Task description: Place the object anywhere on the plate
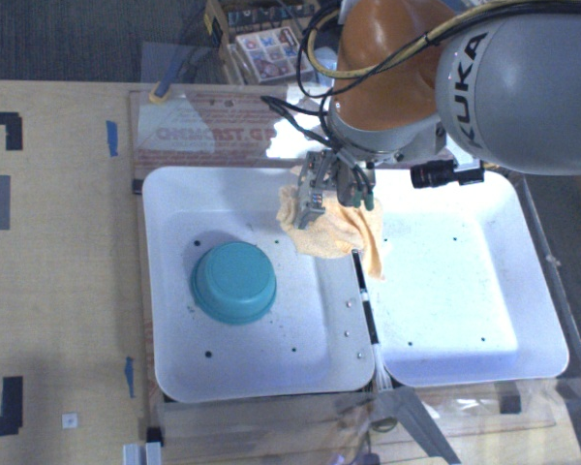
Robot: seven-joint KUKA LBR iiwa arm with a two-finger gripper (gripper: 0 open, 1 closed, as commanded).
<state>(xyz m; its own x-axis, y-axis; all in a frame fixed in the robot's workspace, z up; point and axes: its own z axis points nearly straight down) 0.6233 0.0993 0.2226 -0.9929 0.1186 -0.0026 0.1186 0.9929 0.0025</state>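
Your gripper (331,194) pinches the yellow cloth (337,232), which hangs below it so it can travel to the teal plate (234,281) down-left of it

One fixed overhead view, slanting down on both white bins (445,289).

Yellow cloth (334,231): soft, crumpled fabric, matt. Teal plate (234,281): smooth plastic, dull sheen. Both white bins (174,211): smooth plastic, slightly glossy, speckled. Arm (523,76): grey painted shell, satin; orange band (392,51) glossy. Bench (58,260): pale wood, matt.
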